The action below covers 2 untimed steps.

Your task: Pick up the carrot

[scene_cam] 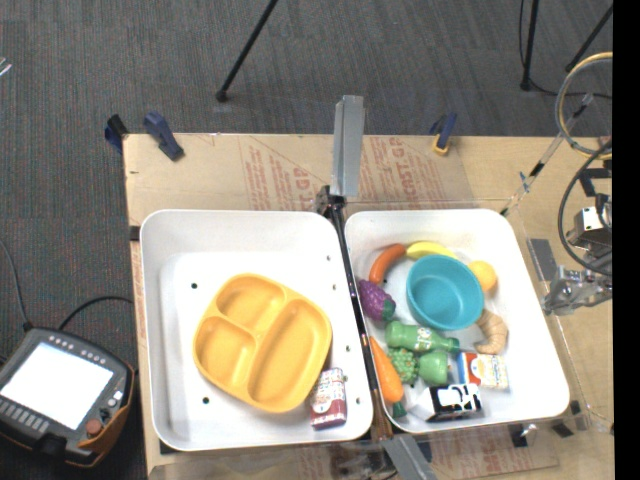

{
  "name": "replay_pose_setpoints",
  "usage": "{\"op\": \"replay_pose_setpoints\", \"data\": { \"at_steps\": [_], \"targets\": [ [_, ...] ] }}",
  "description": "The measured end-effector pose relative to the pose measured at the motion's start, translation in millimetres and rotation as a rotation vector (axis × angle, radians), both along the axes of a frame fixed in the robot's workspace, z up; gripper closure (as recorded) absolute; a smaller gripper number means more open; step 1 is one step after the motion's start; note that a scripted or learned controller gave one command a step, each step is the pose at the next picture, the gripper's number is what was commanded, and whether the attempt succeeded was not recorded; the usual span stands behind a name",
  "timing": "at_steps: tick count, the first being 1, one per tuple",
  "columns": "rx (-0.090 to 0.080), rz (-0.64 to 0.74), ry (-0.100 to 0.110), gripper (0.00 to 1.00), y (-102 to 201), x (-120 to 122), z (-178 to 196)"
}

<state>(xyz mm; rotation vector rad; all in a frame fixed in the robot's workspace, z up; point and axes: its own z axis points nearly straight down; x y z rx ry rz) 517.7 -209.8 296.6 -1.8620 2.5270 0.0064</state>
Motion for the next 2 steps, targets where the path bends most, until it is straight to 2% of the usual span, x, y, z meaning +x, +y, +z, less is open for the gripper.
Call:
{"op": "replay_pose_setpoints", "data": {
  "at_steps": [1,2],
  "targets": [
    [0.004,-0.026,0.011,1.00,57,-11,-99],
    [-0.002,0.214,-0.003,1.00,-3,-36,-17]
  ]
}}
